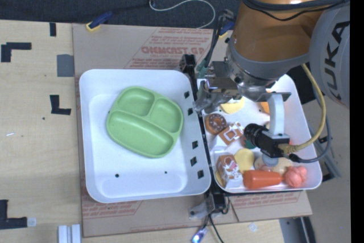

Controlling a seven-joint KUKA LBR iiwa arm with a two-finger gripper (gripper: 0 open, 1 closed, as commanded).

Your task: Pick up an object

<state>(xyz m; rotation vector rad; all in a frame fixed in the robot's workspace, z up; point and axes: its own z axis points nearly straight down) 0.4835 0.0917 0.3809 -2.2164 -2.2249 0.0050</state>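
Observation:
The right bin (pixel 307 122) holds several toy foods. Among them are a brown donut (pixel 216 122), a pale yellow piece (pixel 232 106), a brown-and-white piece (pixel 232 135), a yellow lump (pixel 245 159), an orange carrot (pixel 263 180), a pink piece (pixel 296 176) and a printed packet (pixel 226 168). My gripper (pixel 215 93) hangs low over the bin's far left corner, just above the donut and the pale yellow piece. The arm's orange band (pixel 284 3) and wrist hide the bin's far half. Nothing is visibly held.
The left bin (pixel 96 145) holds a green divided plate (pixel 145 121). A black fitting with cables (pixel 264 141) juts from the arm over the right bin's middle. Black clips line the wall between the bins (pixel 196 139). Cardboard lies beneath both bins.

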